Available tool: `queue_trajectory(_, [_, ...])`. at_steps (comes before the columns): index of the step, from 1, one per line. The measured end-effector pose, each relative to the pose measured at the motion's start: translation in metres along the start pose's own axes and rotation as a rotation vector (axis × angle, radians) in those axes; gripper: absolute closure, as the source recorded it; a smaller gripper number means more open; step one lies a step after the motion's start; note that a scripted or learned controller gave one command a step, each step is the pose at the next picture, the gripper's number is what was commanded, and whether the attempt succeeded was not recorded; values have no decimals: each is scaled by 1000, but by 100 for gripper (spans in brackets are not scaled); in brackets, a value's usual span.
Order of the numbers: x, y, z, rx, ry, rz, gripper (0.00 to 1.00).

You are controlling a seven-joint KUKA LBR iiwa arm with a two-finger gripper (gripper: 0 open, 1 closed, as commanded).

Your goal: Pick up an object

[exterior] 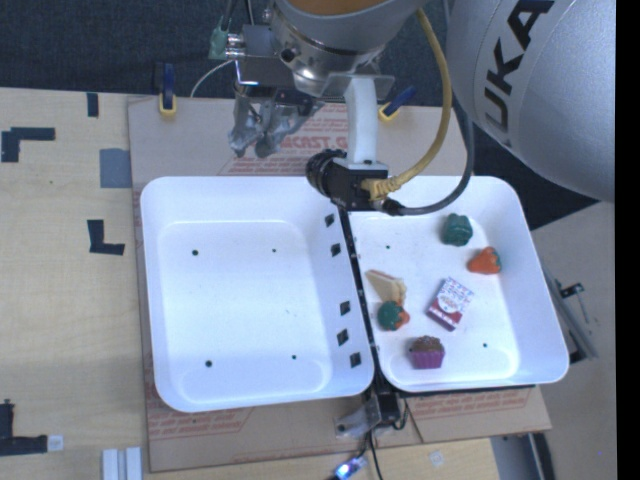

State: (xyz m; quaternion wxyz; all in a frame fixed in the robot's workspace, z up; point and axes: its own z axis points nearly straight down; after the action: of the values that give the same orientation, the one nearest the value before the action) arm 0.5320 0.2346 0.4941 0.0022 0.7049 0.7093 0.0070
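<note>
My gripper (256, 140) hangs high above the back edge of the left bin (160, 268), over the cardboard behind it. Its fingers (243, 138) point down, close together, with nothing between them. The right bin (535, 313) holds several small objects: a dark green lump (457, 229), an orange-red piece (485, 261), a red and white box (451, 303), a tan wedge (388, 286), a teal and orange piece (391, 316) and a purple cupcake-like toy (426, 352). All of them lie well to the right of and nearer than the gripper.
The arm's large grey body fills the upper right, with a yellow cable (440, 148) looping down to a black fitting (335, 176) above the divider between the bins. Clamps (167, 103) hold the cardboard sheet at the back.
</note>
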Motion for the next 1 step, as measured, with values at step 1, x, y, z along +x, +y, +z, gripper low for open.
queue_trajectory(1, [-3,4,179,32,-15,5,100])
